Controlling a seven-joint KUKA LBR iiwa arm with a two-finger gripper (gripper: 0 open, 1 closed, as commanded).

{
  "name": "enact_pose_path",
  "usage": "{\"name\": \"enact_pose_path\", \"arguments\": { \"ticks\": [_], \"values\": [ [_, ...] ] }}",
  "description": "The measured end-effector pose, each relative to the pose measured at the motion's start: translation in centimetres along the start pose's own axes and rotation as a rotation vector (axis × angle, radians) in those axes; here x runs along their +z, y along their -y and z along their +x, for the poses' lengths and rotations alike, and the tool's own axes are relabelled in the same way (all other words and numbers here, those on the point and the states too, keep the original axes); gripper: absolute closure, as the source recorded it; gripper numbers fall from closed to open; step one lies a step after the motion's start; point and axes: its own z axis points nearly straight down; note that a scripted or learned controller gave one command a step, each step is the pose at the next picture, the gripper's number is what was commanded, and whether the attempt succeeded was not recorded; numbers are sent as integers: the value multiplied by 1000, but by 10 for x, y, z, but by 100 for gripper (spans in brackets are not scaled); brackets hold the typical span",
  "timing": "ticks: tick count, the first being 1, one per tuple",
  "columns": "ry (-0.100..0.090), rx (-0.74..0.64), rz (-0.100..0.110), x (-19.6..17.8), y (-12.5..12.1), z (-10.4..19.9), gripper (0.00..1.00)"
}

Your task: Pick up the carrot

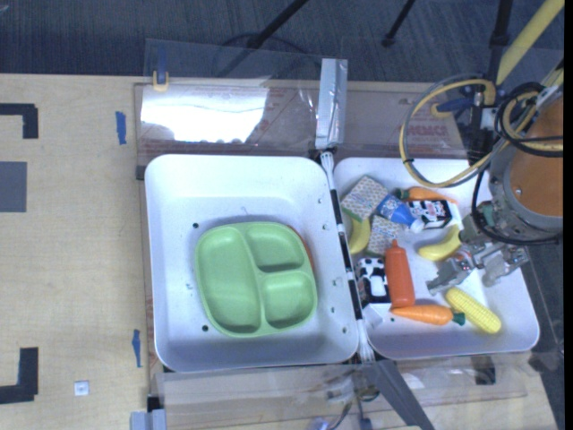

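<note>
Your pale wooden surface (63, 240) carries two white bins (170, 195) above dark carpet (89, 7). The carrot (423, 313) lies free; your pincer (473, 269) hangs released beside it.

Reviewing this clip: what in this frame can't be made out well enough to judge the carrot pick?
- Gripper: a small metallic blur in the camera view; its state is unreadable.
- Carrot: whether it touches the orange bottle or the corn cannot be told.
- Second orange item at the right bin's far side: partly hidden by cables.
</note>
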Motion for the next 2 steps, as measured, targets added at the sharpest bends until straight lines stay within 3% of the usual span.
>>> {"name": "enact_pose_path", "arguments": {
  "ticks": [1, 2],
  "values": [
    [1, -118, 0, 23, 69, 32, 0],
    [0, -115, -2, 125, 10, 30, 0]
  ]
}}
